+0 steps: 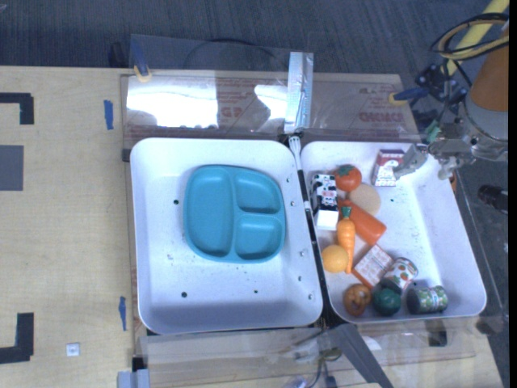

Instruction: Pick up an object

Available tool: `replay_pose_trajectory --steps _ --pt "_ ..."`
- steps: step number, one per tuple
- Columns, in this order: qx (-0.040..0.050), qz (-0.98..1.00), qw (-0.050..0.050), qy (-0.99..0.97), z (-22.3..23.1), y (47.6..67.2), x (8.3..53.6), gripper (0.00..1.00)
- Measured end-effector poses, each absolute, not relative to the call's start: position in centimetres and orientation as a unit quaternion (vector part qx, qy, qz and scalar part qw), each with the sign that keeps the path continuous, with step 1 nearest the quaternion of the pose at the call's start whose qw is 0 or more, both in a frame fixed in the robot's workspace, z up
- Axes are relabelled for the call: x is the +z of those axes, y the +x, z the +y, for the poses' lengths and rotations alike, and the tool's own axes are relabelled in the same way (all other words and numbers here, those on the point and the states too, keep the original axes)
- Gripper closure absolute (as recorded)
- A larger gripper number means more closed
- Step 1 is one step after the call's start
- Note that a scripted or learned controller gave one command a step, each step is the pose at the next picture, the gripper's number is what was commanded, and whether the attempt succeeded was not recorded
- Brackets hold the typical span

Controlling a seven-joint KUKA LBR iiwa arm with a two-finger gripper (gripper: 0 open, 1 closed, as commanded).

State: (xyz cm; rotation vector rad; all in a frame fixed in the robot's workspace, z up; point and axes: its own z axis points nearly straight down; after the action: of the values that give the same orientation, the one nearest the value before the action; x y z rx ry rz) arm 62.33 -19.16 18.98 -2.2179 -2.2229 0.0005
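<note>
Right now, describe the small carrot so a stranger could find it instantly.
Start at the right bin, the one crowded with toys. Along its left wall a column of items runs toward the near edge; the carrot lies there, just above a yellow lemon. It is the only slim, tapered orange piece with a green top.

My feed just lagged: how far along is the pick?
Nothing looks picked. The end effector sits over the right bin's far corner, beside a small red-and-white carton, with nothing visibly between its fingers. The toys lie clustered along the bin's left side. The grasp and lift remain.
</note>
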Motion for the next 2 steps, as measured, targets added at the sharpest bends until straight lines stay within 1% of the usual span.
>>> replay_pose_trajectory --steps 1,2 --pt "0.0002 -0.685 -0.001 -0.728 -17.6 66.7 8.9 0.0" --pt "0.0002 -0.686 -0.003 -0.727 -17.6 66.9 10.5 1.0"
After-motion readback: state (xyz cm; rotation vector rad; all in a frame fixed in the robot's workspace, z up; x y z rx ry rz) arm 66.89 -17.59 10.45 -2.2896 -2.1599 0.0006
